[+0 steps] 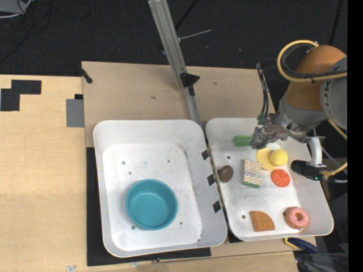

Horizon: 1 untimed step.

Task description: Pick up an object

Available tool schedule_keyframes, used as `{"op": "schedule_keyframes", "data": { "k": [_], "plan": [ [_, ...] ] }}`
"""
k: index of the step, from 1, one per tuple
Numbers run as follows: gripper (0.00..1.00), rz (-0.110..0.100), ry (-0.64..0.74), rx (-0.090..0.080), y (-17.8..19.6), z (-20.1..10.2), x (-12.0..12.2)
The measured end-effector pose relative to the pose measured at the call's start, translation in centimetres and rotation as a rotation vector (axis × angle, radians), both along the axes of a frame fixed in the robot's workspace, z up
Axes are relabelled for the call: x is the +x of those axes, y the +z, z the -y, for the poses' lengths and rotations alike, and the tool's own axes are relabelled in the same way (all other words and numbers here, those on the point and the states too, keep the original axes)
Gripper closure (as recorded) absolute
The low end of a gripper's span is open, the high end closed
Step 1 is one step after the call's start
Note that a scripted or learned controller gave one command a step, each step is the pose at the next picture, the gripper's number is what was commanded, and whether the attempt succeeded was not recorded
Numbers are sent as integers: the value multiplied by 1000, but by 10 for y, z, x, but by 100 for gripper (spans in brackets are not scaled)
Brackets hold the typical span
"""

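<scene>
Two shallow white bins are sitting side by side on the bench, and the arm [311, 89], grey with its orange band, is reaching in from the right over the far part of the right bin [317, 220]. Its gripper [264, 136] is hanging low above that bin's upper area, just beside a green object [242, 141] and just above a yellow object [271, 157]; whether its fingers are wide or narrow cannot be told from this angle, and nothing is showing between them. Near the yellow piece, a red round object [280, 178] is lying to the lower right, and a patterned block [252, 173] is lying just to the left of it. A dark brown lump [225, 173] is resting close to the bin's left wall. Toward the near edge, a tan wedge [261, 221] and a pink doughnut [296, 217] are lying apart from each other. Over in the left bin [113, 137], a teal bowl [151, 204] is sitting upright near the front
</scene>
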<state>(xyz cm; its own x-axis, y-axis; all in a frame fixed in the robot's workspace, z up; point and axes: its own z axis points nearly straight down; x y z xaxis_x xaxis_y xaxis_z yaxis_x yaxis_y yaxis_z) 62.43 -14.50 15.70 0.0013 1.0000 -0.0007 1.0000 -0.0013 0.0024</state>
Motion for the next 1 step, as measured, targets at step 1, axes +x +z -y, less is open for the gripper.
{"op": "schedule_keyframes", "data": {
  "k": [1],
  "plan": [
    [100, 1, 1, 0, 44, 2, 7]
  ]
}}
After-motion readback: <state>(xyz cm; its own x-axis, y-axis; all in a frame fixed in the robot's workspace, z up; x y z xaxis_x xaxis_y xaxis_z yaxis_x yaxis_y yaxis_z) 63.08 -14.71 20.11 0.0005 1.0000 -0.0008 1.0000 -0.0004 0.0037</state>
